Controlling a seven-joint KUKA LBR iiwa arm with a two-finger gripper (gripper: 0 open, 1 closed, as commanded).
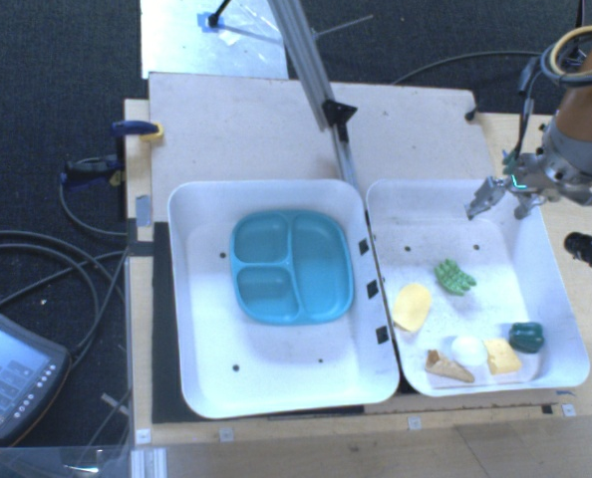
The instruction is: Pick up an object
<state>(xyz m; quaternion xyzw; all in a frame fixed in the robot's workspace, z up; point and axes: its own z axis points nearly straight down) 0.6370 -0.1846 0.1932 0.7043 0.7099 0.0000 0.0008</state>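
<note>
right bin (565,312) holds six small items: green ridged piece (455,277) near centre; pale yellow flat piece (412,307) by left wall; along front edge, tan wedge (447,366), white ball (466,349) touching it, yellow block (502,357), dark green piece (526,337).

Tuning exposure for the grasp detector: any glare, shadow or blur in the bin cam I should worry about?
Camera view: the right bin and left bin read bright, near washed out, so the white ball has weak contrast; the blue divided plate casts a soft shadow below itself; the gripper looks slightly soft; small items such as the green piece are sharp.
</note>
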